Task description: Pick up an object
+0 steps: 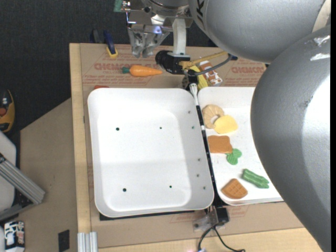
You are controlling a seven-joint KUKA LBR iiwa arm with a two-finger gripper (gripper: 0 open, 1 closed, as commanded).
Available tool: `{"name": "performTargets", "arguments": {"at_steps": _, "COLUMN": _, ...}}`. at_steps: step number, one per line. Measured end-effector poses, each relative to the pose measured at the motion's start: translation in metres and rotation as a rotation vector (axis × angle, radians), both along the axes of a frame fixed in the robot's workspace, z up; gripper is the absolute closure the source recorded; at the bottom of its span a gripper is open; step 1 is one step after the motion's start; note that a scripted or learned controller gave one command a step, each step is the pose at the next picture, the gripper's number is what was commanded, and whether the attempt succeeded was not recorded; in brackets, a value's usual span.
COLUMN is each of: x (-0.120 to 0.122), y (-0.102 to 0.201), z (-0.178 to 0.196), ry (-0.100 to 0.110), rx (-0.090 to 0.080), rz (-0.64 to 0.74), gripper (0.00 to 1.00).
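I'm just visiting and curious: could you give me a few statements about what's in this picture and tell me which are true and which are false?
1. The carrot lies inside the left bin. False: it lies on the bench behind that bin.
2. The right bin holds several toy foods. True.
3. The gripper hangs over the right bin. False: it is above the bench behind the left bin, near the carrot.
4. The green pod lies in the right bin. True.
5. The yellow piece sits alone, far from other items. False: it touches the tan piece.
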State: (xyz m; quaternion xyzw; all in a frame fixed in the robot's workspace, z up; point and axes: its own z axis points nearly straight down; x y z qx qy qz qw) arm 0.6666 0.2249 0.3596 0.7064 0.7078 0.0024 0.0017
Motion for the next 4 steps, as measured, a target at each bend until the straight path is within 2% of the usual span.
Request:
{"name": "performTargets", "arguments": {"at_steps": 1, "x": 0.0, "y": 0.0, "z": 0.026, "ry": 0.0, "rx": 0.0, "rz": 0.0, "gripper": 1.0}}
{"name": "performTargets", "arguments": {"at_steps": 3, "x": -0.034, "y": 0.0, "z": 0.082, "ry": -0.001, "rx": 0.001, "rz": -0.001, "gripper": 1.0}}
{"name": "performTargets", "arguments": {"at_steps": 4, "x": -0.033, "y": 0.0, "z": 0.08, "ry": 0.003, "rx": -0.001, "rz": -0.001, "gripper": 0.0}}
